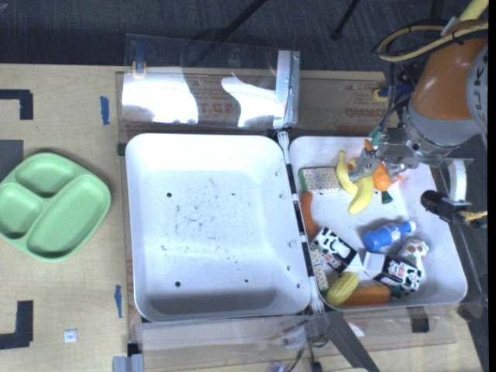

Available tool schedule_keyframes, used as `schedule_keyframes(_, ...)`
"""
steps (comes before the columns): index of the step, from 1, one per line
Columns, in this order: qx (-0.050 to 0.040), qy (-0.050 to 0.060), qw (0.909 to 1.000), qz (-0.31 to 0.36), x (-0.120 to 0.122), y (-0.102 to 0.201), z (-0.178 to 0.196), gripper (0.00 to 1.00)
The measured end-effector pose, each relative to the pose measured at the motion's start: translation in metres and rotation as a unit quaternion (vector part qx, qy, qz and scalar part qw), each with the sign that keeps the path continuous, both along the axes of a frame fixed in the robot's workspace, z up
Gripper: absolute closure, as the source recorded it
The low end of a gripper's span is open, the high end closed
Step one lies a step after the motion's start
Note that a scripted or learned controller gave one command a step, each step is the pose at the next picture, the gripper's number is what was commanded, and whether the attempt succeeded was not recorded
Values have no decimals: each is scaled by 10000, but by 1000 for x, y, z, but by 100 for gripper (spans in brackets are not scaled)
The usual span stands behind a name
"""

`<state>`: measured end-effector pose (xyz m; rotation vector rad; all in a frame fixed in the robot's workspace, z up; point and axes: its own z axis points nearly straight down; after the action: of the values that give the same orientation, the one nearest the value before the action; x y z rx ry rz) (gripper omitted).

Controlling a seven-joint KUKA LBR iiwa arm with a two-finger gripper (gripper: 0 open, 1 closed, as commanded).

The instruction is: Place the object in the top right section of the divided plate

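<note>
Right, the gripper (377, 161) is hanging over the right bin (446, 231), its tips crowded against a banana (353, 186) and a small orange piece (381, 179); I cannot tell whether it is grasping anything. Below, a blue bottle (385, 235), cow-patterned boxes (335, 249) and a carrot (370, 294) are lying jumbled. The left bin (209, 215) is sitting beside it, and the green divided plate (53, 205) is resting well apart on the bench (62, 308).
</note>
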<state>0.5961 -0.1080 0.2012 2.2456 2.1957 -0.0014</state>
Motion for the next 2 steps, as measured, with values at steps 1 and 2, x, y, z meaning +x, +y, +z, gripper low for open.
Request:
schedule_keyframes(1, 12, 14, 9980, 639, -49, 63, -17, 100)
schedule_keyframes(2, 3, -12, 9763, 2166, -31, 88, -17, 100)
